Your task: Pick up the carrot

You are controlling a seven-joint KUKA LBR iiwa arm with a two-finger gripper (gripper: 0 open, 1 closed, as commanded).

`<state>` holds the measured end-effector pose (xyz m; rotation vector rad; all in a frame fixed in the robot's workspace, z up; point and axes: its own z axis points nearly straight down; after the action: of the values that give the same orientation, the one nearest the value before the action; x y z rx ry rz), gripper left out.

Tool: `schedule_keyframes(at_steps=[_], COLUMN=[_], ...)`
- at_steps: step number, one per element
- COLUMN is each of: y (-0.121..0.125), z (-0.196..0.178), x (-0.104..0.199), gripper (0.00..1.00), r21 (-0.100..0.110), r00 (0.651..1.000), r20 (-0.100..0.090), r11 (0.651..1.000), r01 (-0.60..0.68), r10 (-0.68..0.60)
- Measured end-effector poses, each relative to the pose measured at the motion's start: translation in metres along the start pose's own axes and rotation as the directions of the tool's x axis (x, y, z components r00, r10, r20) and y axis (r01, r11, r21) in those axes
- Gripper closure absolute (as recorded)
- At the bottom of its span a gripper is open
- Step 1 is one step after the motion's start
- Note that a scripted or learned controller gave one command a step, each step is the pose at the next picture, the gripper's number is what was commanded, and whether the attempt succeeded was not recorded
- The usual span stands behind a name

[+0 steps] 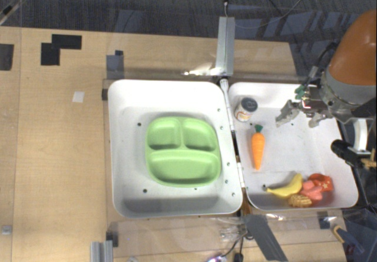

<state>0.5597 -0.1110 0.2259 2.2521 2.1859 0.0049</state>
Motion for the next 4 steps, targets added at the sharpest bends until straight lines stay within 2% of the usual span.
schedule_keyframes(at_steps=[1, 2, 3, 4], y=[-0.026, 0.022, 0.093, 0.111], z=[0.135, 0.086, 0.105, 0.135], x=[0.015, -0.057, -0.040, -0.020], gripper=[0.00, 0.00, 0.00, 0.00], r21=[-0.007, -0.002, -0.002, 0.002], r00=[0.989, 0.995, 0.953, 0.930], r20=[-0.001, 0.001, 0.001, 0.004], r11=[0.989, 0.995, 0.953, 0.930], r01=[-0.145, -0.105, -0.302, -0.368], r10=[0.145, 0.105, 0.302, 0.368])
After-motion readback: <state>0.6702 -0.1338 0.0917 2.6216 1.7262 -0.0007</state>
